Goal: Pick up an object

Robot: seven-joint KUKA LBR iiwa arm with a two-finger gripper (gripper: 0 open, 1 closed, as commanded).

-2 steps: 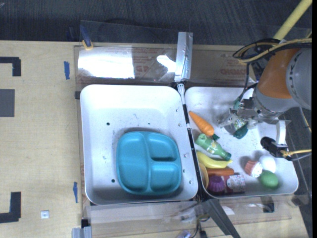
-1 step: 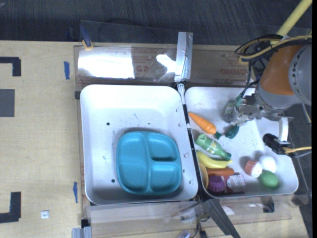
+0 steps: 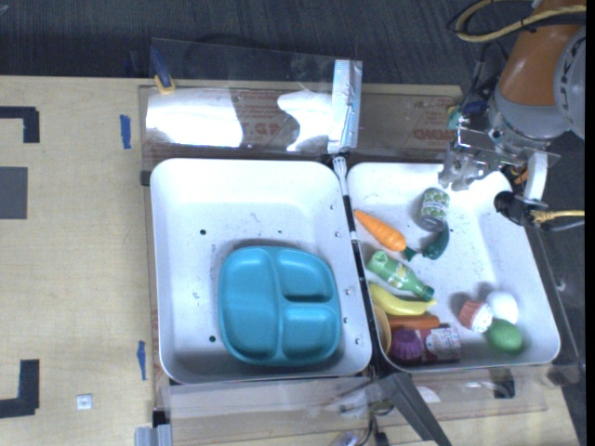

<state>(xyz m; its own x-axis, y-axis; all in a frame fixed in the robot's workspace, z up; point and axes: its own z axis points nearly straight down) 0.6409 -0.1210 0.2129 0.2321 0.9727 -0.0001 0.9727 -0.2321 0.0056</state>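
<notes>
The grey arm with the orange band enters from the right and hangs over the upper right corner of the right shallow white bin. Its pincer sits at the bin's top edge. Whether the pincer is spread or pressed together cannot be told at this angle and resolution, and no item is seen pinched in it.

Candidate items for pickup all lie in the right bin:
- A small green-and-white patterned can lies just below the pincer, apart from it.
- An orange plastic carrot lies near the bin's left wall, tilted.
- A dark teal curved piece lies just beside the carrot's lower end.
- A green bottle-shaped item lies below the carrot, above a yellow plastic banana.
- A purple round item lies at the bottom edge.
- A white ball and a green ball lie close together at lower right.

The left shallow white bin holds a blue sectioned plastic tray. Both bins rest on the pale wooden surface.
</notes>
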